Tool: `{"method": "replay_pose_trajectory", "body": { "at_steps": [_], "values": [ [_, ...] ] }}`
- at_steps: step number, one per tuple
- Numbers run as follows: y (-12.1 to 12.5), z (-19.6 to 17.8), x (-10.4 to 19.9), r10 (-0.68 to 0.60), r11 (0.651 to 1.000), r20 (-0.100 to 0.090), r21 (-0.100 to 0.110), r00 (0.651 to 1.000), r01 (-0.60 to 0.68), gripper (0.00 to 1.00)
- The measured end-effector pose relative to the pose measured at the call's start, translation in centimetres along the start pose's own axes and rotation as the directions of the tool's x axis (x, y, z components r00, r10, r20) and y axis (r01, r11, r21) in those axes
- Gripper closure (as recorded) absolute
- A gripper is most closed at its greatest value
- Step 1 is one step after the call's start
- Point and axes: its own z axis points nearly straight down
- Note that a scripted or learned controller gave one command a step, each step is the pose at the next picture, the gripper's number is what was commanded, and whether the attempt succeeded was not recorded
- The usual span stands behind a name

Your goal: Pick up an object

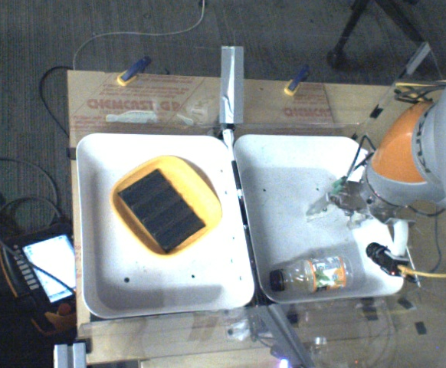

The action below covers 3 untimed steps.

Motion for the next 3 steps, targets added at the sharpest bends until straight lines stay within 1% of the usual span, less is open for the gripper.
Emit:
{"method": "replay_pose_trajectory", "body": {
  "at_steps": [1,2,3],
  "values": [
    [0.1,-9.3,-0.2,0.086,0.996,0.005,0.015,0.996,-0.086,0.0],
    [-5.9,-10.3,-2.1,-0.216,0.976,-0.001,0.017,0.976,0.216,0.0],
    [-7.4,0.0,8.2,-0.512,0.859,0.0,0.002,0.859,0.512,0.0]
  ]
}}
